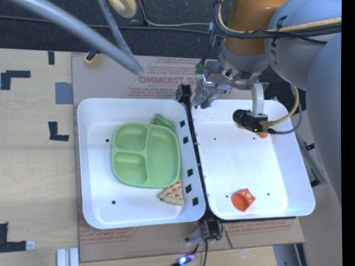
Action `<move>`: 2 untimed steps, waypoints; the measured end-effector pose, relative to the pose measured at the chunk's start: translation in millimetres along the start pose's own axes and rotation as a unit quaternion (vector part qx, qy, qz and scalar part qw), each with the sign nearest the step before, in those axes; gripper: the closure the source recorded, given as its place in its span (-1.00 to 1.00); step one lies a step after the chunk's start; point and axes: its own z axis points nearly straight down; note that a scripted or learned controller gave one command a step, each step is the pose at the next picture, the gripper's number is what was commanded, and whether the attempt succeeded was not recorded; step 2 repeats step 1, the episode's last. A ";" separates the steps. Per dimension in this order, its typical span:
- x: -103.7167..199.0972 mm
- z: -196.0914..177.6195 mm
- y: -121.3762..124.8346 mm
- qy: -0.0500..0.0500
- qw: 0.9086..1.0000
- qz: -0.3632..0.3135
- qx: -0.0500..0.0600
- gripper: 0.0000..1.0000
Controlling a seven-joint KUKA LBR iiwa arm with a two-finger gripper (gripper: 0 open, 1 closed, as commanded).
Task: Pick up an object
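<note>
Camera view recorded left bin [94,204] — green divided tray [146,155], pizza-slice toy [173,193]; right bin [288,170] — orange object [242,199]; cardboard-covered bench [111,73]; gripper [202,98] state could not be told.

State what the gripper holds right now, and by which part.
Cannot be told: the gripper sits over the far end of the divider between the bins, with nothing visibly in its grasp.

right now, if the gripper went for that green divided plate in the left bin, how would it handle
The green divided plate looks like rigid moulded plastic, so probably stiff and light. It lies flat and wide, so likely hard to pinch except at its rim. A push would probably slide it into the pizza slice toy at its corner.
</note>
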 end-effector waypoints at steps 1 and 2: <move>49.2 23.8 -11.8 0.000 1.000 0.000 0.001 1.00; 49.2 23.8 -11.8 0.000 1.000 0.000 0.001 1.00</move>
